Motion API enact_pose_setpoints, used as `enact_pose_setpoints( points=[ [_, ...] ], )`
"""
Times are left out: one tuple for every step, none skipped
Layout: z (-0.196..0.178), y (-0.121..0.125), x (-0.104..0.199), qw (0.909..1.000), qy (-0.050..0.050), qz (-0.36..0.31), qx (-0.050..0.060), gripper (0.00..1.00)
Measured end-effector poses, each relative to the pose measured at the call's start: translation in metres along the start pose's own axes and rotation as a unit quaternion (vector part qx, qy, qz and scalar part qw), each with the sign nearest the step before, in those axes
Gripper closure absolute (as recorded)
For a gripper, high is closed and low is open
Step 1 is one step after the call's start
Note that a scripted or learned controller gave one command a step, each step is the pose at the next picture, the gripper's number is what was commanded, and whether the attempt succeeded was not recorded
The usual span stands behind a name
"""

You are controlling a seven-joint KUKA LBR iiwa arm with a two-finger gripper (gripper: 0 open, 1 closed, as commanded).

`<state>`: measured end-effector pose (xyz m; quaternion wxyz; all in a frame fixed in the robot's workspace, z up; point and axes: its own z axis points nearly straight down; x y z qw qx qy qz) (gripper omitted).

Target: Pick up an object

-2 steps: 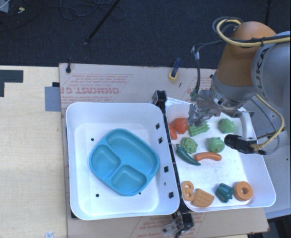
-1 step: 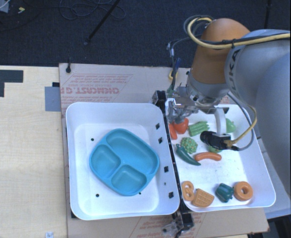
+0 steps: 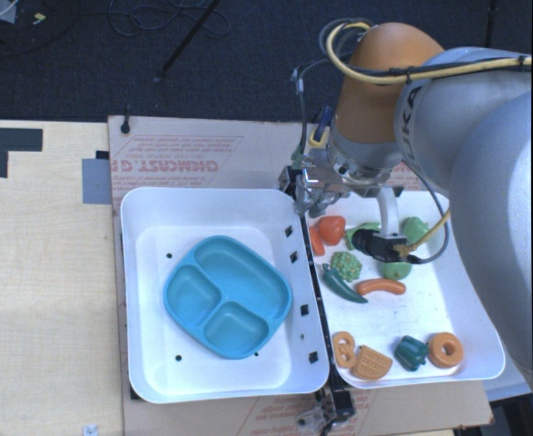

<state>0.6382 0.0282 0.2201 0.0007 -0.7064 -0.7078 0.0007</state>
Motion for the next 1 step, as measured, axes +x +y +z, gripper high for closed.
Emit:
enact_pose_setpoints(
  points=[
    [-0.0068, 0.0087, 0.0033, 1.0, 0.0, 0.0, 0.0, 1.0]
  ],
)
